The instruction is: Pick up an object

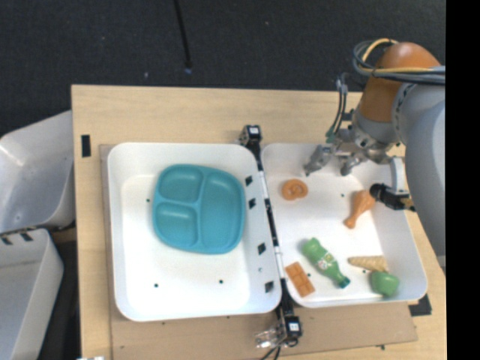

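Observation:
My gripper (330,163) hangs over the back of the right bin (397,235), its two fingers spread apart with nothing between them. Just below and left of it lies an orange round pretzel-like toy (294,190). A toy chicken drumstick (359,207) lies to the lower right of the gripper. Nearer the front sit a green bottle (325,261), an orange waffle piece (300,278), an ice-cream cone (367,262) and a green round toy (385,283).
The left bin (131,276) holds a teal divided plate (199,208). Black clips run along the seam between the bins (264,216). The arm's grey body and orange band (390,81) fill the upper right. A white container (30,178) stands left of the bench.

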Controlling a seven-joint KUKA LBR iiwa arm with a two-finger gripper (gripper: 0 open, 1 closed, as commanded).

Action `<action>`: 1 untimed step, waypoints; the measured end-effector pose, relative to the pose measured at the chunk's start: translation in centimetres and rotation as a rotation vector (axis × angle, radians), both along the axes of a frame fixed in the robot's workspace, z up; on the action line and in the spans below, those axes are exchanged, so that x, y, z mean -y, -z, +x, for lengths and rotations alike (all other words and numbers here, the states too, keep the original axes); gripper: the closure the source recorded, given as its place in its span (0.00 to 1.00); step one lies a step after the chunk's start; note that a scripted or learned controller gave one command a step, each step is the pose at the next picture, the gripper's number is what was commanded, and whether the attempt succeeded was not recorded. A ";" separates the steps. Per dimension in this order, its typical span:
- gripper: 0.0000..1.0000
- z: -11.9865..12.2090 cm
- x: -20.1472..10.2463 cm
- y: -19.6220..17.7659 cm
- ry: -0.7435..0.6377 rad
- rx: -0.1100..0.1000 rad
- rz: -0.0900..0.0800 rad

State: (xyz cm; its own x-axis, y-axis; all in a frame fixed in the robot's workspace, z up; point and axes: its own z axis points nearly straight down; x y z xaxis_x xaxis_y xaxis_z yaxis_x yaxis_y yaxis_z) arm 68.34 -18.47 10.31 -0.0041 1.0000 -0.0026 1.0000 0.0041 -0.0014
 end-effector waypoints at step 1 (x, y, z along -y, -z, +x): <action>0.00 0.1 0.2 0.0 -0.001 0.002 -0.001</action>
State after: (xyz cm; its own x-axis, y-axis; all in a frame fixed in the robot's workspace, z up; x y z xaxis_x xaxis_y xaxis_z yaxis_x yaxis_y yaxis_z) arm 68.39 -18.63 10.26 -0.0051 1.0000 -0.0034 1.0000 0.0051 0.0002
